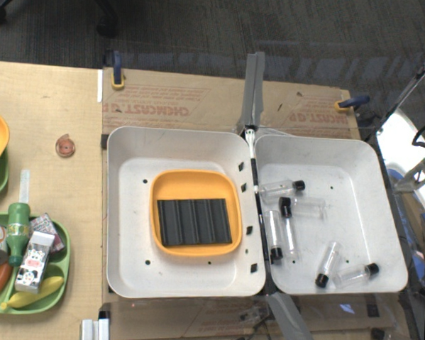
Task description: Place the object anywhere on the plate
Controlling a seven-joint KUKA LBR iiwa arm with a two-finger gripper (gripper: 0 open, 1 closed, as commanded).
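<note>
Left bin [122, 267] carried an orange plate [198, 180] at its centre; right bin [369, 167] held six clear black-capped vials [284, 237], scattered from its left wall to its near-right corner, none on the plate. Green toy-food tray [53, 292] sat at the bench's near-left corner. Gripper state: could not tell.

Off at nine o'clock there's a green tray [53, 287] of toy food, with a green bottle [16, 233] on it. Blue clamps [116, 70] pin cardboard [202, 105] at twelve.
</note>
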